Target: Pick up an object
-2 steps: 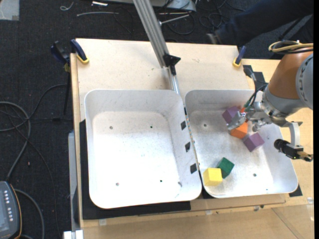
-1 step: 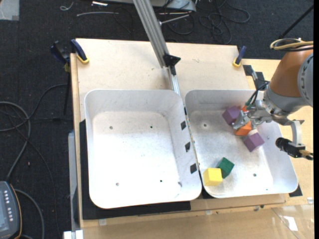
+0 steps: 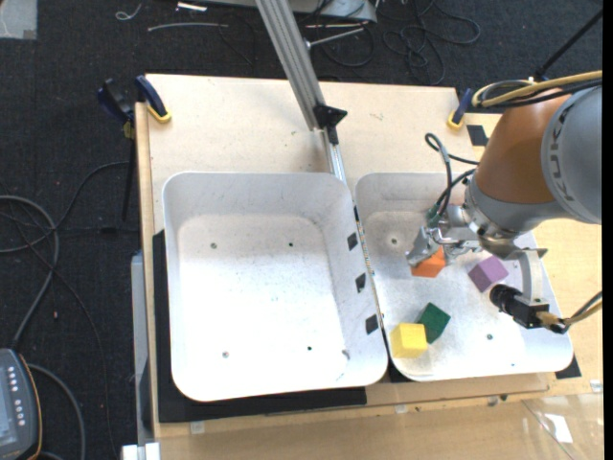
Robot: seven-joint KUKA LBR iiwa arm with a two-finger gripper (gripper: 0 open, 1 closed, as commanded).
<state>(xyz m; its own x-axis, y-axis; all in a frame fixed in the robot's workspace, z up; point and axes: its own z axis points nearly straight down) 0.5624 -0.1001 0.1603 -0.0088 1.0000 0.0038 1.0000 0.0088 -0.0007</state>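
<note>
Orange block [image 3: 430, 264] half-hidden under jaws [image 3: 424, 249]

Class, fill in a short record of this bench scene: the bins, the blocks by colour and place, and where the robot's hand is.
bins: left bin, right bin, side by side
orange block: right bin, directly under the hand
purple block: right of the orange block
green block: nearer the front, touching the yellow block
yellow block: front of right bin
hand: at the orange block
</note>
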